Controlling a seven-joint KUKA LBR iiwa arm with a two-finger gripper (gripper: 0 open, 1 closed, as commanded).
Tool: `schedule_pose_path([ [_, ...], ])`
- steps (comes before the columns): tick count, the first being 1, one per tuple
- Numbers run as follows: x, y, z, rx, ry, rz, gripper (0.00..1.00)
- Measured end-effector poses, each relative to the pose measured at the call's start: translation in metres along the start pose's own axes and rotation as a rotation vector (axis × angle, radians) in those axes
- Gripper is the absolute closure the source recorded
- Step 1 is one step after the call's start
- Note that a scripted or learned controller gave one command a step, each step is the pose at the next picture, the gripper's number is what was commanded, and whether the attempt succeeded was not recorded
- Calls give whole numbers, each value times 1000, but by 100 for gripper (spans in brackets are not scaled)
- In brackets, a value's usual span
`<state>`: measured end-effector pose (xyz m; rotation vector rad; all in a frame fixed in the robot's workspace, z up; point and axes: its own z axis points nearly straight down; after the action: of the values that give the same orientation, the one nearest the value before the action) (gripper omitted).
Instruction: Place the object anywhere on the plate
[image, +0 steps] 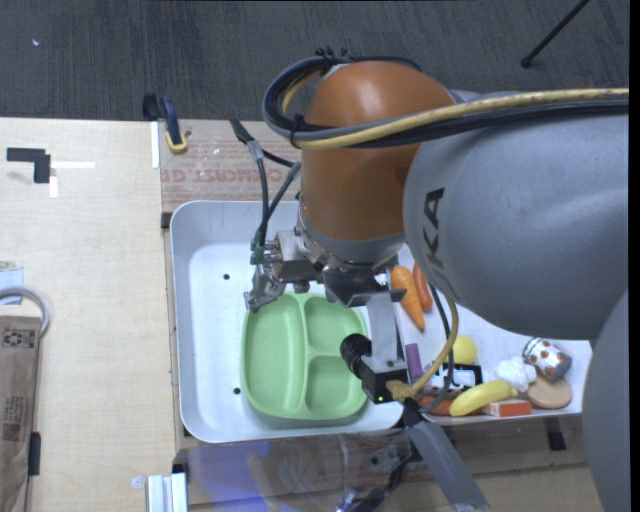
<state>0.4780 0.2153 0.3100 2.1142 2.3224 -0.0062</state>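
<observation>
A light green plate (300, 360) with three compartments lies in the left white bin (205, 330), toward its right side. My gripper (285, 283) hangs over the plate's far edge, under the orange band of the wrist (370, 150). The wrist body hides much of it, and I see no object in it. An orange carrot (410, 295) lies just right of the wrist, in the right bin.
The right bin holds a yellow banana (480, 397), a round yellow piece (462, 350), a purple piece (412, 358), a white lump (515, 373), a spotted ball (545, 355) and a tan disc (548, 393). The big grey arm (530, 220) covers most of that bin.
</observation>
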Motion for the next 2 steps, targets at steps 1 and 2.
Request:
schedule_pose_path([
  [1,1,16,-11,1,-1,135,0],
  [2,1,16,-18,6,-6,133,100],
])
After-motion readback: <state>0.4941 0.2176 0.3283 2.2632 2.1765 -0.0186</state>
